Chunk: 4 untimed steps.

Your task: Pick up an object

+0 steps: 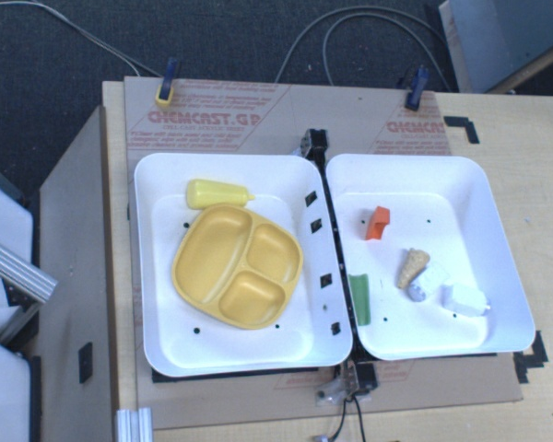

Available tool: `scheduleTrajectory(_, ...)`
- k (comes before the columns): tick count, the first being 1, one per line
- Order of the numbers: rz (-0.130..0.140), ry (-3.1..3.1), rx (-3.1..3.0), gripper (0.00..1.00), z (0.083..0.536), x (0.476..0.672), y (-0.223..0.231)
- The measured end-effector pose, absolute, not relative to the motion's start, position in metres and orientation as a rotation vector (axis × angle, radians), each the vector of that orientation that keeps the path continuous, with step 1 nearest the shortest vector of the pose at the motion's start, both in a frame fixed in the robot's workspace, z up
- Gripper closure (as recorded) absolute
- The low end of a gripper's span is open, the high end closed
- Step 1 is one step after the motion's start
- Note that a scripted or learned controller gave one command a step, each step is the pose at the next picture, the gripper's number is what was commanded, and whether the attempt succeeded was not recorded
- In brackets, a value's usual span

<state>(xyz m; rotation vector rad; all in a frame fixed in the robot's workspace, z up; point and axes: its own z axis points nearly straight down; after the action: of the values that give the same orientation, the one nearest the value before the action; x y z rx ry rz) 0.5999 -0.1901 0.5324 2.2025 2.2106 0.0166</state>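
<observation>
I look down on two shallow white bins side by side in the middle of the frame, the left bin (152, 247) and the right bin (500, 238) touching along a dark seam with small black clips (315, 224) down it.

The things I could pick up are split between the two. In the left bin a yellow three-compartment plate (237, 265) lies flat, turned at a slant and taking up most of the floor. Just above it, toward the bin's upper left, a small yellow bottle (217, 192) lies on its side with its tip pointing right, close to the plate's rim; I cannot tell whether they touch.

In the right bin an orange block (378, 222) sits in the upper left part, apart from the rest. A green bar (359, 298) lies lengthwise against the bin's left wall, lower down. Near the centre a tan cone (413, 267) lies tilted, its narrow end down beside a small greyish piece (417, 292) that is too blurred to name. Just right of that, a pale whitish object (465, 299) rests on the floor, hard to make out against the white.

The bins sit on a tan board (212, 113) printed in red, held by two blue clamps (169, 81) at the upper edge. Grey cables (350, 26) loop over the dark floor above.
</observation>
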Motion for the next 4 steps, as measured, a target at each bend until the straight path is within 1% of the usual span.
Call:
scheduleTrajectory(1,0.003,2.218,2.213,1.00,0.533,0.600,-0.191)
scheduleTrajectory(4,0.008,2.212,2.200,1.00,0.568,0.601,-0.190)
